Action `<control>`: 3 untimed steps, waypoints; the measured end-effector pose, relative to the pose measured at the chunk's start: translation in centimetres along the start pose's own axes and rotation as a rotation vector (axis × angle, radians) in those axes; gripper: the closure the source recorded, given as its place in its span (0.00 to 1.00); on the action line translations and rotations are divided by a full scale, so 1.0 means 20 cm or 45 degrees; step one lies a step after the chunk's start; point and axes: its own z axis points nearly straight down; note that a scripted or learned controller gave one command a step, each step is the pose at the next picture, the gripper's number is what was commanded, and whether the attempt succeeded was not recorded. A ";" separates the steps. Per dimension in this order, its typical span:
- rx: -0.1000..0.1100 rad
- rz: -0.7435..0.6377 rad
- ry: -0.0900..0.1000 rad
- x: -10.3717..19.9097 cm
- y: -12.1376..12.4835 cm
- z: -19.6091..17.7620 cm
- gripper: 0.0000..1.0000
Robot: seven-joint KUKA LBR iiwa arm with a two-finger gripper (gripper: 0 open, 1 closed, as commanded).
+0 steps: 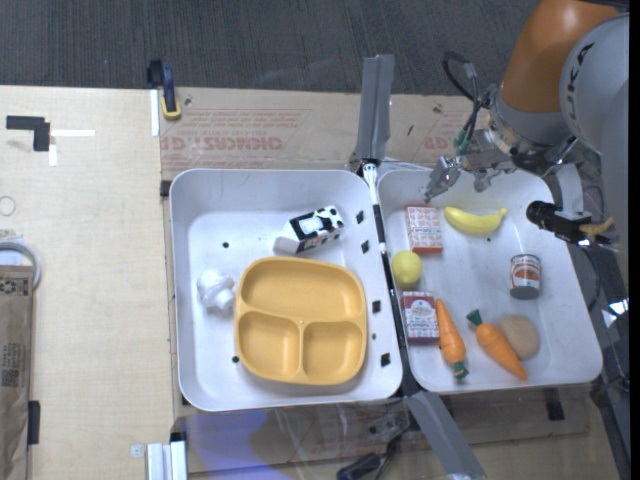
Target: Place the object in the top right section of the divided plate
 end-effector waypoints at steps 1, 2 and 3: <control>0.002 0.727 0.000 -0.13 -0.01 0.08 0.00; 0.002 0.691 0.001 -0.06 0.01 0.09 0.00; 0.003 0.810 0.001 -0.53 -0.16 0.30 0.00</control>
